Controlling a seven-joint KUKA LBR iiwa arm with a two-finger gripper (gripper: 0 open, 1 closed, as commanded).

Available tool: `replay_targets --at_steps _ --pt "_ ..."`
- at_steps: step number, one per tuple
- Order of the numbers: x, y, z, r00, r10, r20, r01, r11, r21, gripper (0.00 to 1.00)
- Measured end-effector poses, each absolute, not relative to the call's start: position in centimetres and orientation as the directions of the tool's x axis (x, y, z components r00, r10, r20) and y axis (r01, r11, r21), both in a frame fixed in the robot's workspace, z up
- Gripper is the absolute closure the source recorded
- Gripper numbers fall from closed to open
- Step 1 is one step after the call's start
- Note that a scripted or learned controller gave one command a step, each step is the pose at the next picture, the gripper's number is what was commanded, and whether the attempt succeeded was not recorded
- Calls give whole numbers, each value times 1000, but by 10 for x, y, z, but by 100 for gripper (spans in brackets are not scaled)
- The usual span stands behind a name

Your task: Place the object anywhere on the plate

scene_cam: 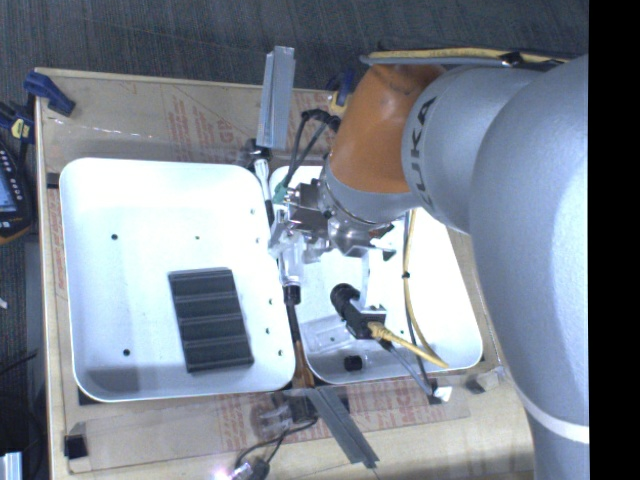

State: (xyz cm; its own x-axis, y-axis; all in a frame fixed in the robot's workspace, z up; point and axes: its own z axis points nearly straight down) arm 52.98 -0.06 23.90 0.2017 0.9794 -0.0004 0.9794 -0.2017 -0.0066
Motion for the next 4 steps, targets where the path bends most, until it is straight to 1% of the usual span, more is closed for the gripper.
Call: replay_targets --at_steps 1,2,3,4 --pt "477 -17 204 -28 1000 1 1000 28 -6 100" --pt "475 39 190 180 984 -2 984 -180 -8 100" --pt "504 126 163 531 847 -4 847 -531 -6 100" --pt "553 160 90 96 995 -2 995 -96 -5 100"
